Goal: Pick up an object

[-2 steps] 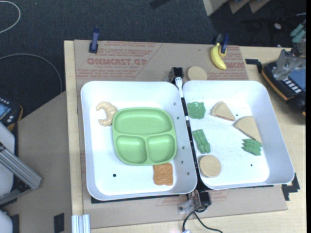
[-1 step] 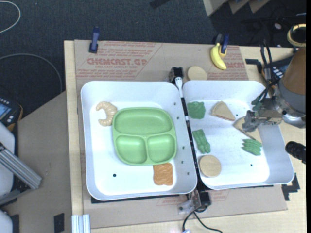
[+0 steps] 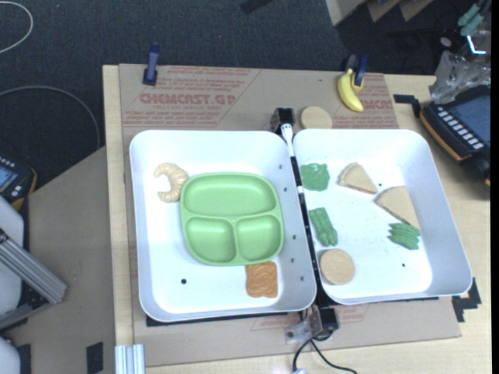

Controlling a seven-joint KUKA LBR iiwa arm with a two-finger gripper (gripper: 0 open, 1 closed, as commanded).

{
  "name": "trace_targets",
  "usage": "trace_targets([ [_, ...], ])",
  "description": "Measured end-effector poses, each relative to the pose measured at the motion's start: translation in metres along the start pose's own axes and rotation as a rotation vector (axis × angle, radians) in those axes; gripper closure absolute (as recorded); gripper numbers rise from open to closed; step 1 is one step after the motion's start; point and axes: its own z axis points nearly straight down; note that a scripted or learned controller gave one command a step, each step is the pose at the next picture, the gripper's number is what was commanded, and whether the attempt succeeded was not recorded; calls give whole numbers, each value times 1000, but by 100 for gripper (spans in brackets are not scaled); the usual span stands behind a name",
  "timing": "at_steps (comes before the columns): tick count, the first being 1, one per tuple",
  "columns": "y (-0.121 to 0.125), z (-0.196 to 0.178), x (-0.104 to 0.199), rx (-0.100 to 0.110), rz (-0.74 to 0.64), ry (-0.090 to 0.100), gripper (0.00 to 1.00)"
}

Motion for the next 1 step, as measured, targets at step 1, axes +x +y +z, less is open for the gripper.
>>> trace_targets([
  [1, -58, 168, -19, 39, 10, 6, 100],
])
